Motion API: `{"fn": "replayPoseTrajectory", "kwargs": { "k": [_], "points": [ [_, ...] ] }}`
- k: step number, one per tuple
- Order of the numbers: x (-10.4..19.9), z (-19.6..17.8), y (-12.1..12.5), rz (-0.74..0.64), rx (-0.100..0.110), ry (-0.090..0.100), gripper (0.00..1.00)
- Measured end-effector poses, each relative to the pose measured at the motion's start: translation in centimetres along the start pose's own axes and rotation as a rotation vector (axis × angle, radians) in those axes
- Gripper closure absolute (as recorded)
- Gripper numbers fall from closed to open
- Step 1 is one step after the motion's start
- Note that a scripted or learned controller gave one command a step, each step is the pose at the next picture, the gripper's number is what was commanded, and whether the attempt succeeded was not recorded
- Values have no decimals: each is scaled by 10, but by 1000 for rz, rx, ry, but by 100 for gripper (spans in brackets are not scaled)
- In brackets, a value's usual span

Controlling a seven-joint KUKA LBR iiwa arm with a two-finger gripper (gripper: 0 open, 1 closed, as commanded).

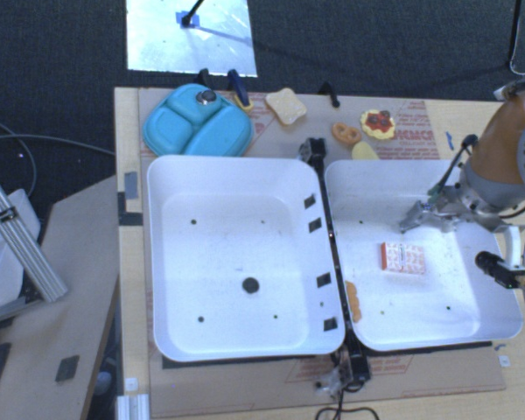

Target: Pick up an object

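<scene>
A small red and white packet (403,258) lies flat on the floor of the right bin (472,326), near its middle. An orange, finger-shaped item (353,301) rests against that bin's left wall. In the left bin (171,234) sits a small dark disc (250,284). The arm comes in from the right, its orange band (514,134) above the right bin's far right corner. My gripper (423,214) hangs low over the right bin, just up and right of the packet, with nothing visibly in it.
Behind the bins lie a blue divided dish (197,122), a slice of toy toast (286,106), an orange pretzel-like piece (346,132), a red-topped tart (378,123) and a yellow piece (364,151). A black fitting (497,269) sticks out near the right bin's right wall.
</scene>
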State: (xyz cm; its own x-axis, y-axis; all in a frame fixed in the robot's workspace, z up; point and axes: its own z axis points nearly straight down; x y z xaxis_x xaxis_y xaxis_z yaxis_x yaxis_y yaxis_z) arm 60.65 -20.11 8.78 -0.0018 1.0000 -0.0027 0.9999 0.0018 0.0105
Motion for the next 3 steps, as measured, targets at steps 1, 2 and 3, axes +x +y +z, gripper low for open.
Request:
{"fn": "replayPoseTrajectory", "kwargs": {
  "k": [1,2,3],
  "points": [
    [-5,2,61,-3,4,1,0],
    [-6,-11,62,-6,-2,-3,100],
    [99,4,63,-10,9,6,100]
  ]
}}
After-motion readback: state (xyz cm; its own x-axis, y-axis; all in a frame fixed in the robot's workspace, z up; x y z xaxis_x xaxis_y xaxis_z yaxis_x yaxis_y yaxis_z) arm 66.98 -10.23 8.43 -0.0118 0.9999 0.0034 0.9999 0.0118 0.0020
